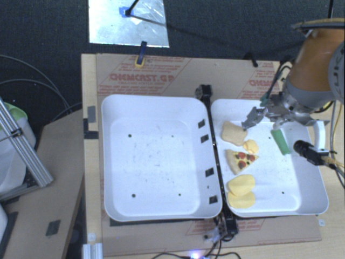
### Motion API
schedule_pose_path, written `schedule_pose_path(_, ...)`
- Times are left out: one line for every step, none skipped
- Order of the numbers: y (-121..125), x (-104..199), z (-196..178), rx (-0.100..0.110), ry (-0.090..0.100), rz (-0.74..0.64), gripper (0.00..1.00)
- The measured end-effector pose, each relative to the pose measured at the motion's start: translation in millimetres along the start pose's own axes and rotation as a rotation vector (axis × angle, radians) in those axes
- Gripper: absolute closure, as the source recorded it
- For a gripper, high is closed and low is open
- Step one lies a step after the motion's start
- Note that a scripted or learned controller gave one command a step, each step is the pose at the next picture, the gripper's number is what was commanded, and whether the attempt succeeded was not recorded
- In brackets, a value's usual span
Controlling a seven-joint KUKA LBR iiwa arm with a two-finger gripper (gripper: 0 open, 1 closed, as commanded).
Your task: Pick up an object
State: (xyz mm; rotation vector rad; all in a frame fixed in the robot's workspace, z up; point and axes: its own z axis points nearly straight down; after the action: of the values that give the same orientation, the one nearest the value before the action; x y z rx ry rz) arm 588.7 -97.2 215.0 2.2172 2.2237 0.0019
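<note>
Camera view: your gripper (264, 118) hangs open, right of centre. Its fingers straddle nothing. Beige piece (234, 133) lies just below-left.

Grey arm (315, 85), orange band, metal tool (267, 117)

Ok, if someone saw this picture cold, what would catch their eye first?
Probably the grey arm with its orange band reaching in from the right, its gripper over the right bin. Next, the toy food along that bin's left side: a pizza slice, a tan piece and yellow pieces, with a green object nearby.
</note>
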Motion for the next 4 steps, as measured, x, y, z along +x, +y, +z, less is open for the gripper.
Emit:
schedule_pose_path(-36.9, 10.6, 132.7, 0.001, -0.002, 0.001, 0.0)
schedule_pose_path(-32.4, 9.6, 114.4, -0.01, -0.002, 0.002, 1.0)
schedule_pose_path(-86.6, 79.6, 25.8, -0.003, 0.004, -0.007, 1.0)
schedule_pose_path(-99.5, 94.4, -93.1, -0.014, 0.002, -0.005, 1.0)
